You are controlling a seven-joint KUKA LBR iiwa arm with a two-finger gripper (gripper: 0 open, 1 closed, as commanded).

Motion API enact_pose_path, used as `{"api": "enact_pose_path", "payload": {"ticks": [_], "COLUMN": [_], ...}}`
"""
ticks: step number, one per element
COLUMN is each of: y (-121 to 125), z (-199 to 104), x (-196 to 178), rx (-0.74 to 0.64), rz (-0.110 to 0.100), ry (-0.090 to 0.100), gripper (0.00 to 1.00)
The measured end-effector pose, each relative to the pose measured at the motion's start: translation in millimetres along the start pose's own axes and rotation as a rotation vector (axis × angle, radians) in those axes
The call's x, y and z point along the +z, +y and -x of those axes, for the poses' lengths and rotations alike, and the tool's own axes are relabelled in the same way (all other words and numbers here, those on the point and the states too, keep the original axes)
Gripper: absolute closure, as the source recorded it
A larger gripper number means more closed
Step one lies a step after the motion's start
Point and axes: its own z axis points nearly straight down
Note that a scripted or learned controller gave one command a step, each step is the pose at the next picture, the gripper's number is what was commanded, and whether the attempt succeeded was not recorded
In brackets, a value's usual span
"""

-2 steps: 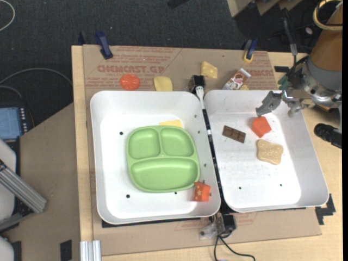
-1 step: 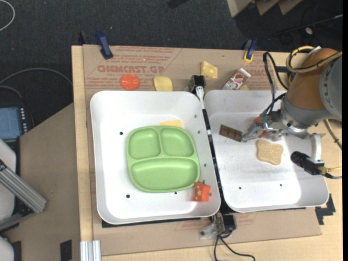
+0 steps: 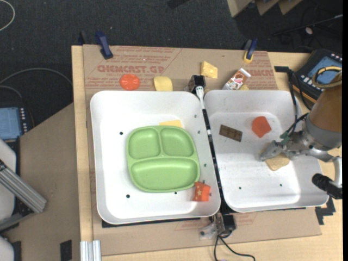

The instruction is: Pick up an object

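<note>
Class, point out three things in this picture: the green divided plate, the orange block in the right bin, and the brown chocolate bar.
green divided plate [image 3: 162, 159], camera view, on the ridge where its compartments meet.
orange block [image 3: 261, 126], camera view, middle of its top face.
brown chocolate bar [image 3: 230, 132], camera view, centre of the bar.

Left bin [image 3: 109, 145]: I see the green divided plate [image 3: 162, 158] filling its middle; bare rim strips around.
Right bin [image 3: 255, 192]: front floor bare; orange block [image 3: 261, 126], brown bar [image 3: 230, 132], tan piece [image 3: 278, 162] crowd the rear.
</note>
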Motion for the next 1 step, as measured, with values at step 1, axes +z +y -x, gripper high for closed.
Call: {"api": "enact_pose_path", "payload": {"ticks": [1], "y": [4.6], "z": [-2.3], "x": [-11.2], "rx": [-0.005], "rz": [0.010], "ry": [-0.003], "gripper": [1.00]}}
